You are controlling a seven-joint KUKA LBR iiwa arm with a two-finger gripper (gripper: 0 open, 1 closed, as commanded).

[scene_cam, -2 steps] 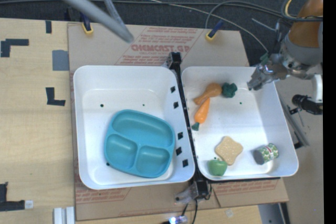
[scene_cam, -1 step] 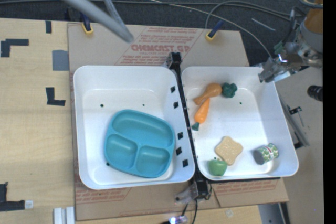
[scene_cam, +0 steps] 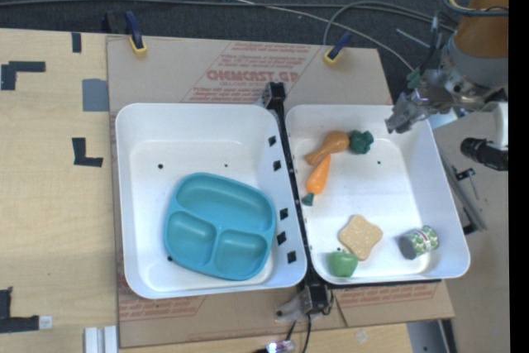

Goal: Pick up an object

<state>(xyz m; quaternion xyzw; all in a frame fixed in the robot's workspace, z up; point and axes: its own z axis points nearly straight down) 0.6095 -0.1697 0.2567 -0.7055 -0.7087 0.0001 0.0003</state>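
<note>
Carrot (scene_cam: 319, 175) in the right bin (scene_cam: 438, 178) looks light, rigid and smooth, best pinched across its thick middle, while whether the gripper (scene_cam: 400, 118) is clenched cannot be told.

At three o'clock the arm (scene_cam: 478, 4) is cut by the picture edge. The gripper (scene_cam: 402, 116) is small and blurred; its fingers are not clear. The can (scene_cam: 420, 242) label is unreadable.

Grey arm (scene_cam: 463, 74) w/ orange band (scene_cam: 488, 0), dark metal pincer (scene_cam: 397, 121), thin cables.
</note>
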